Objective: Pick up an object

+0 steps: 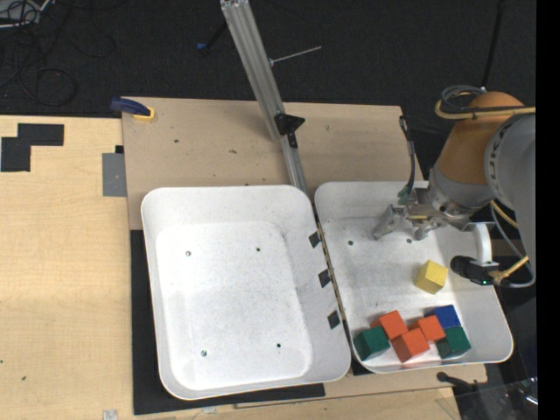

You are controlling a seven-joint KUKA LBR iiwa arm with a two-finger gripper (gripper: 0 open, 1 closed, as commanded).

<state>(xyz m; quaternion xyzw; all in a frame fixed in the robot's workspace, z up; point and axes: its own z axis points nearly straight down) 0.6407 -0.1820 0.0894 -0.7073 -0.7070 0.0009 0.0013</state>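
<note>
Arm reaching in from the right, gripper low and spread.

The grey arm (516, 160) enters from the right edge of the view, its orange band (468, 151) sitting above the wrist and angled down toward the left. The wrist bends so that the gripper (395, 224) points left and slightly downward. Its two fingers (383, 227) stand apart, with nothing seen between them. Cables loop over the top of the orange section and beside the wrist.
</note>
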